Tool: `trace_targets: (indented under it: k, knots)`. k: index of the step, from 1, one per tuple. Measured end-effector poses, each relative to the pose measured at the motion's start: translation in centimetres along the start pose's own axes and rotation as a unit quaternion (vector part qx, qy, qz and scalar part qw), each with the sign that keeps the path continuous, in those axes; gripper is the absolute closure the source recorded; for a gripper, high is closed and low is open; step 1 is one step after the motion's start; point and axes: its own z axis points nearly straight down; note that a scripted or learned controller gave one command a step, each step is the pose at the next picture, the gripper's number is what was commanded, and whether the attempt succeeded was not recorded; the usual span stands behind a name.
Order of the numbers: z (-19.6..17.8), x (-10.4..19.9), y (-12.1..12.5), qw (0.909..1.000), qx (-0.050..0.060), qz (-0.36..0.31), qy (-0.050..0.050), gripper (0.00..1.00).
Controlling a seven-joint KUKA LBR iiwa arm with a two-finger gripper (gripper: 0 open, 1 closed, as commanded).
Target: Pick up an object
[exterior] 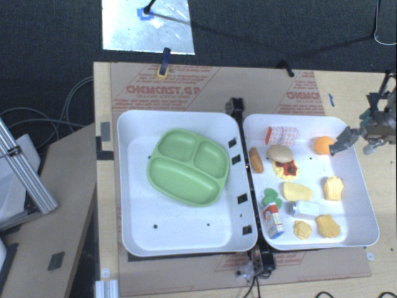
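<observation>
the gripper (345, 140) hangs over the right bin's (366, 197) far right corner, just beside a smooth round orange (322, 145); whether it is apart or together cannot be told, and nothing shows in it. small plastic toy foods crowd this bin, including a burger (280, 153). the left bin (133, 166) holds a glossy green divided plate (188, 166).
</observation>
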Motion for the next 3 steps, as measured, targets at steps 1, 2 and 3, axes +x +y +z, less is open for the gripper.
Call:
trace_targets:
  k: [1,2,3]
  knots:
    - [-0.5,0.1,0.2,1.0000,-0.005,-0.002,-0.001,0.00]
    - [5.4,-0.3,-0.4,1.0000,-0.003,0.000,0.000,0.00]
    - [9.8,0.0,-1.0,1.0000,-0.003,-0.001,0.000,0.00]
